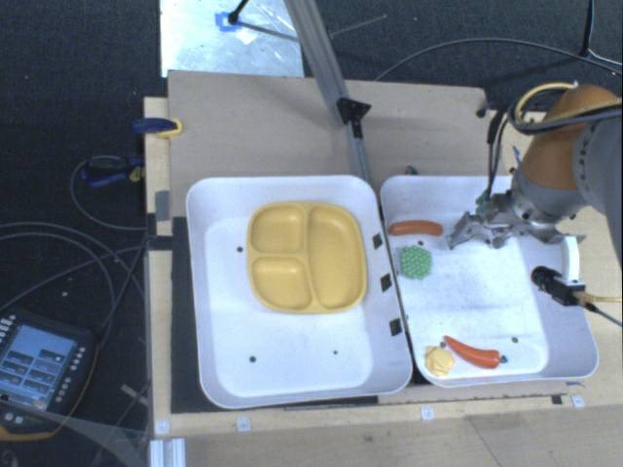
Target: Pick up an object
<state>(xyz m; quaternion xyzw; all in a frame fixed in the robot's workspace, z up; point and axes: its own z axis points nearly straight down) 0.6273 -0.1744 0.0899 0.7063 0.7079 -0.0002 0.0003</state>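
Arm (pixel 569 159): grey with an orange band, coming in from the right edge of the frame, wrist over the upper part of the right bin.
Jaws (pixel 465 232): low over the right bin's upper middle, pointing toward the left of the frame — whether they are spread or pressed together cannot be told; nothing shows between them.
Right bin (pixel 565 343): white and shallow, right half of the tabletop, touching the left bin along its inner edge.
Sausage (pixel 416 228): orange-red, lying flat at the upper left of the right bin, just left of the jaws and apart from them.
Green ball (pixel 417 263): dotted, just below the sausage, near the bin's left wall.
Red pepper (pixel 474 353): long, lying at a slant at the lower middle of the right bin.
Yellow piece (pixel 439 361): small and pale, lower left corner of the right bin — just beside the pepper's left end.
Left bin (pixel 219 358): white, centre of the frame.
Tray (pixel 306 258): yellow, three compartments, resting in the upper middle of the left bin.
Tabletop (pixel 253 125): tan board under both bins.
Pendant (pixel 39 358): dark handheld screen at the lower left of the frame, off the tabletop.
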